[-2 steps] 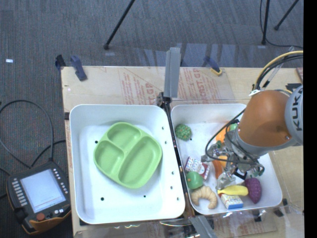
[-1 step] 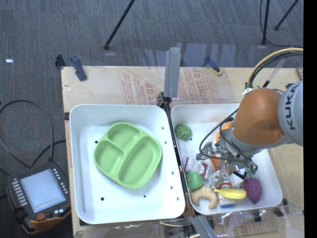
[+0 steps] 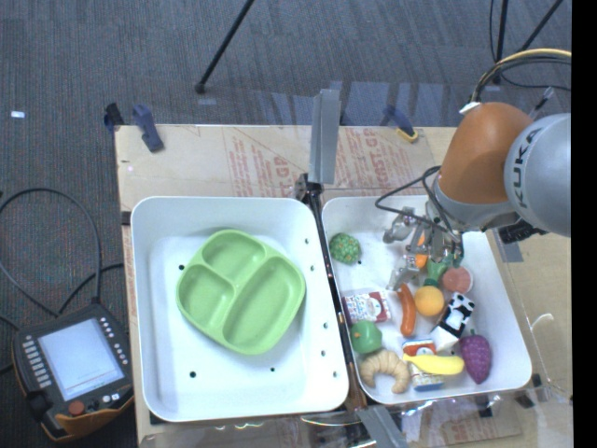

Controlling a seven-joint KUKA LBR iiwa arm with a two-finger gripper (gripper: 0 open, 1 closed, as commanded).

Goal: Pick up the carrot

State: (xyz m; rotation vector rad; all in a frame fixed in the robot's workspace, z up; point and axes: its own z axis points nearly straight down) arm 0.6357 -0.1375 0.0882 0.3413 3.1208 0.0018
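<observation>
The carrot (image 3: 408, 310), a slim orange-red stick, lies upright in the middle of the right bin (image 3: 499, 306) between a red-and-white carton (image 3: 365, 304) and an orange ball (image 3: 429, 301). My gripper (image 3: 403, 251) hovers just above the carrot's upper end, near the bin's middle. Its two metal fingers stand apart, with bare bin floor between them, so it is open and holds nothing. A small orange and green piece (image 3: 431, 258) shows right beside the gripper's body; what it is I cannot tell.
Around the carrot lie a green broccoli (image 3: 345, 247), a green apple (image 3: 366, 336), a croissant (image 3: 387, 369), a banana (image 3: 437, 365), a purple grape bunch (image 3: 475, 357) and a black-and-white toy (image 3: 454, 315). The left bin (image 3: 154, 343) holds a green divided plate (image 3: 242, 289).
</observation>
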